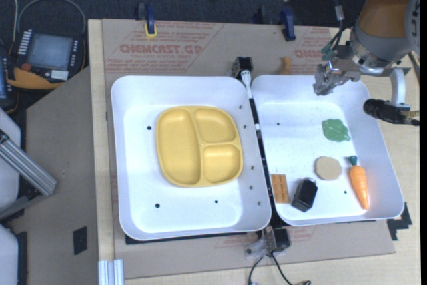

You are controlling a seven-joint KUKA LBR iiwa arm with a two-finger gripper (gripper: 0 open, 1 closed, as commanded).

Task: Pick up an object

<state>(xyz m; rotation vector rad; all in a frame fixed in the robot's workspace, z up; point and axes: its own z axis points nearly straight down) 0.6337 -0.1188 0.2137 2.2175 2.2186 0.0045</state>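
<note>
The right bin (pixel 293 110) holds a green leafy piece (pixel 335 130), a round tan cookie (pixel 328 168), an orange carrot (pixel 359 185), a black block (pixel 305 194) and a brown cracker (pixel 280 187). My gripper (pixel 328 81) hangs over the far edge of the right bin, above and behind the green piece. I see nothing between its fingers. The arm comes in from the upper right.
The left bin (pixel 133 143) holds a yellow divided plate (pixel 199 144). A black clip (pixel 242 66) sits at the far end of the seam between the bins. A handheld controller (pixel 47 53) lies off the bench at the left.
</note>
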